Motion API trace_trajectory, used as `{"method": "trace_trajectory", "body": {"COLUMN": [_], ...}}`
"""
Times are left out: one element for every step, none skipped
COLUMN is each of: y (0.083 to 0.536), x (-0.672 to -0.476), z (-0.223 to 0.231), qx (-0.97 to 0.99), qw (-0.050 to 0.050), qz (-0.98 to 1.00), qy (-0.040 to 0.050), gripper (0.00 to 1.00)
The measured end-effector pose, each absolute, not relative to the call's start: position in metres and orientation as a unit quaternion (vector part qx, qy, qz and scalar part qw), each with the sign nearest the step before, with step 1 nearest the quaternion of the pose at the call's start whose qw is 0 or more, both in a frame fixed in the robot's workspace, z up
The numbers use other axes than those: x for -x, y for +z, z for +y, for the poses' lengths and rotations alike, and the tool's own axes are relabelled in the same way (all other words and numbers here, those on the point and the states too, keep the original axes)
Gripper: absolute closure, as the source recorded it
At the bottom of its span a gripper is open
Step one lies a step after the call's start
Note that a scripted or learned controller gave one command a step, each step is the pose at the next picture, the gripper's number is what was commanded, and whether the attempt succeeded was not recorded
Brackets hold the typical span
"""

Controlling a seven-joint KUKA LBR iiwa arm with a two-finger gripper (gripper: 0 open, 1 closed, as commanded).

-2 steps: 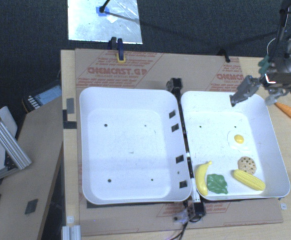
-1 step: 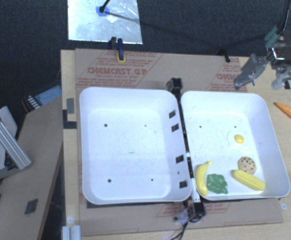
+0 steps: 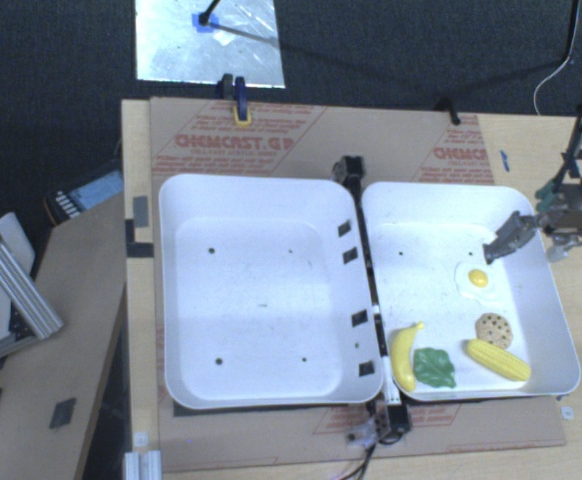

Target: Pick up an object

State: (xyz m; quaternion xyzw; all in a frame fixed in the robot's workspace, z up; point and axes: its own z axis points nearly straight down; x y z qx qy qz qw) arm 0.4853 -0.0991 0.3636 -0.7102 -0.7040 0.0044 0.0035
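The right bin (image 3: 441, 218) holds several toy foods. A fried egg (image 3: 476, 279) lies near its middle right, with a brown cookie (image 3: 492, 328) below it. Along the front wall lie a yellow corn cob (image 3: 498, 360), a green leafy piece (image 3: 434, 367) and a banana (image 3: 404, 356). My gripper (image 3: 498, 245) reaches in from the right over the bin's right side. Its dark tip hangs just above and to the right of the egg, with nothing seen held in it.
The left bin (image 3: 261, 193) sits beside the right one, with a black clip strip (image 3: 361, 268) along the shared wall. A shiny metal sheet (image 3: 209, 28) lies at the back. An aluminium frame (image 3: 6, 278) stands at the far left.
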Motion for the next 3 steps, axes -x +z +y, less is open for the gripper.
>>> {"method": "trace_trajectory", "body": {"y": [0.487,0.539,0.535], "x": [-0.489,-0.487,-0.552], "z": [-0.080,-0.058,-0.093], "qx": [0.705,0.705,0.707], "qw": [-0.007,-0.003,-0.003], "qz": [-0.709,-0.709,-0.707], "qy": [-0.0053,-0.0031,-0.0008], "gripper": [0.00,0.00,0.00]}}
